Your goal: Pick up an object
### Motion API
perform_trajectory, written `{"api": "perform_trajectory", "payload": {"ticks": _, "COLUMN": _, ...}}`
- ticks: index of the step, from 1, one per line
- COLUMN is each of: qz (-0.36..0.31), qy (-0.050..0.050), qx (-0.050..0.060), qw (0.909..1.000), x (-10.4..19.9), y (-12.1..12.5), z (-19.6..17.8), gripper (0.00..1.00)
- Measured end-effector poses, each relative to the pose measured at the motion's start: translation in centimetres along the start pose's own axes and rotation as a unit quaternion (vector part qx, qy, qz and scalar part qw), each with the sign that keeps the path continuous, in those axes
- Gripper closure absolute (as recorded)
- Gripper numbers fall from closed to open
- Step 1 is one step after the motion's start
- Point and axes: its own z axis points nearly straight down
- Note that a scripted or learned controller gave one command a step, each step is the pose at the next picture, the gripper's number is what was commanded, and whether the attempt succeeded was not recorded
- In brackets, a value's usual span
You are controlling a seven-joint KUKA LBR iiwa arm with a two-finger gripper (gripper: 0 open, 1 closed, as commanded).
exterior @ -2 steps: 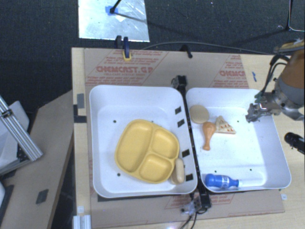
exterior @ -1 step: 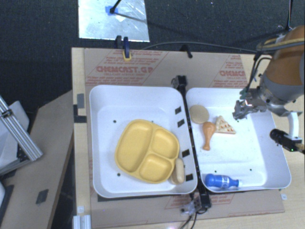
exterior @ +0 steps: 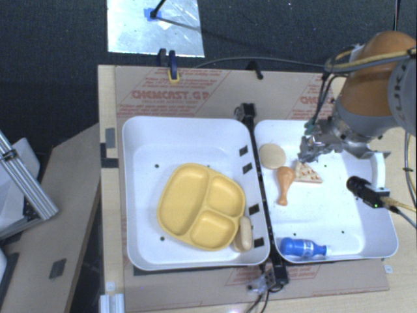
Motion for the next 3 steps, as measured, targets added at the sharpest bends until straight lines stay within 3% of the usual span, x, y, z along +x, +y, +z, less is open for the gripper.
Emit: {"api": "perform_trajectory", "payload": {"ticks": 3, "qz": 0.001, "qy": 0.0, "qx": 0.0, "qw": 1.0, "x": 15.6, "y": 1.4, "z": -2.1, "gripper": 1.0}}
